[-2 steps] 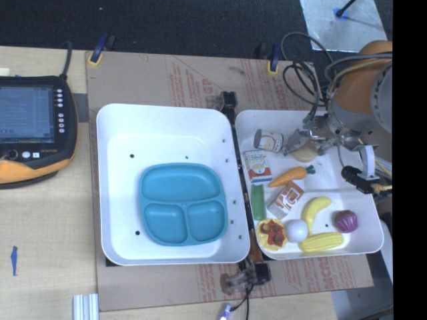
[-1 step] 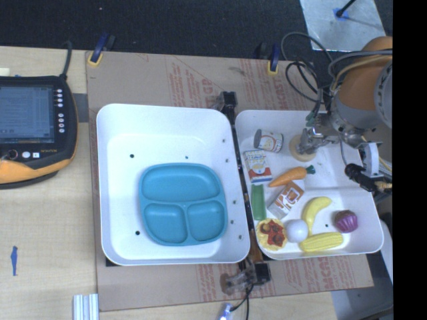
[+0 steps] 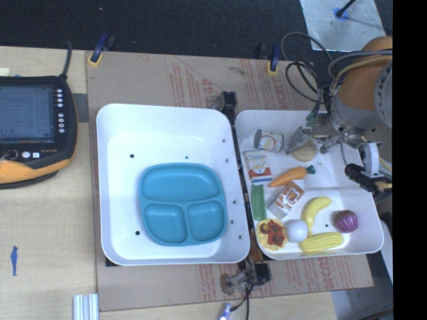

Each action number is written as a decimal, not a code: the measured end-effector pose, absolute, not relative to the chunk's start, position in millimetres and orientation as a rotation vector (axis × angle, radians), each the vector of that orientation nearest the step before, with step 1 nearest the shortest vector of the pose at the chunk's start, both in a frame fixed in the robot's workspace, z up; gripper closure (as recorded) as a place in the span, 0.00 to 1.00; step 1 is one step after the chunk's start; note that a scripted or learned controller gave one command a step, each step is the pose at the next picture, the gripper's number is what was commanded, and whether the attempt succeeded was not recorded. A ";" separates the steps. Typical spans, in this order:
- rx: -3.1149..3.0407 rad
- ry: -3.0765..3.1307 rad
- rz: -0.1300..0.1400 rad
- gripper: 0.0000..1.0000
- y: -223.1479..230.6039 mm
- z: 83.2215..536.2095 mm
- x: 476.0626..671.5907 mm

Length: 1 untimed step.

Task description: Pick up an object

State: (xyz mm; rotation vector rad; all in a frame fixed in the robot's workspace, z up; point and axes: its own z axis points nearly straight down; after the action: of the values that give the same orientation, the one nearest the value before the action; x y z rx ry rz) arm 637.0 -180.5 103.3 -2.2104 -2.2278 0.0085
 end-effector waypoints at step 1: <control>-2.215 -2.227 0.002 0.00 -191.6 92.3 656.6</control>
State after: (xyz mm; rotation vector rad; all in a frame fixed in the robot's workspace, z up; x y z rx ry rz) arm 656.6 -191.6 92.3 -2.2149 -2.2265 0.0018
